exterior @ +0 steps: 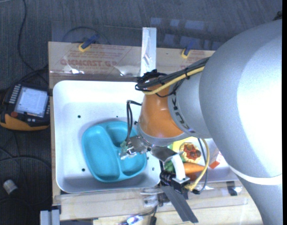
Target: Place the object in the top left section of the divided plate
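Big smooth grey arm [242, 102], rounded casing with a glossy sheen, 1 broad orange band [155, 118] above the wrist. Grey ring beside the band carries dark lettering, too blurred to read. Black and yellow cables [169, 78] loop over the wrist top. Small metallic claw [128, 150] below, possibly with 1 thin black wire running to it.

My target, the turquoise plastic divided plate [103, 156], lies flat in the left white bin, toward its near side (my own wrist hides its right edge). Its long oval left compartment and smaller sections look bare.
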